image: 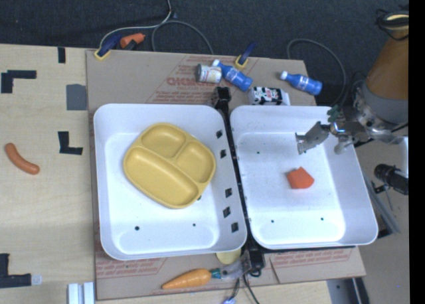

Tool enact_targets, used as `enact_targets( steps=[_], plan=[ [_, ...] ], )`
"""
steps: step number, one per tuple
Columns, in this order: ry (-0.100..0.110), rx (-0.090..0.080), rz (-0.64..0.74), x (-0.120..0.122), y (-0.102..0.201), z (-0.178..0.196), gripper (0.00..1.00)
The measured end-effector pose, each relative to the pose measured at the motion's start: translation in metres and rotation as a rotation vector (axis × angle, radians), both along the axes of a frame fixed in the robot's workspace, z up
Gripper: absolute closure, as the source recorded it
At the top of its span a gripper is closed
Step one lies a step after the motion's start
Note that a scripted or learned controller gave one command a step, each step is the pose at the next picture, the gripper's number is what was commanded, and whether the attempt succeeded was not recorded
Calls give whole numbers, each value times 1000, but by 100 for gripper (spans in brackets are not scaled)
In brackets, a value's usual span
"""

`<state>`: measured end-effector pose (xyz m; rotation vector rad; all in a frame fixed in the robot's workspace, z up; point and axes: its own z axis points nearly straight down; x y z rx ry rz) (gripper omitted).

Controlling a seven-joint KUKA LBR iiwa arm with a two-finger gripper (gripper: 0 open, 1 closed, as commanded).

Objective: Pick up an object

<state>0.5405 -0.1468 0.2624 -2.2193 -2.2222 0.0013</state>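
Metal fingers, grip state unclear, hover over smooth white bin holding a lumpy orange chunk.

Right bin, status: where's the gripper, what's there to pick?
Gripper open, holding nothing, over right bin. Orange object lies below-left of it, apart. Nothing between them.

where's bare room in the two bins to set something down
Right bin: free along the front, below the orange piece, and at its left side. Left bin: a free strip in front of the yellow tray. It is crowded near the gripper, at the right bin's back.
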Motion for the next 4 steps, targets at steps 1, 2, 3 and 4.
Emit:
enact_targets(
  steps=[1, 2, 3, 4],
  plan=[
    [12, 1, -9, -44, -73, -128, 0],
    [-3, -2, 5, 3, 18, -179, 0],
    [-5, -3, 1, 56, 34, -176, 0],
    [-10, -2, -1, 11, 3, -175, 0]
  ],
)
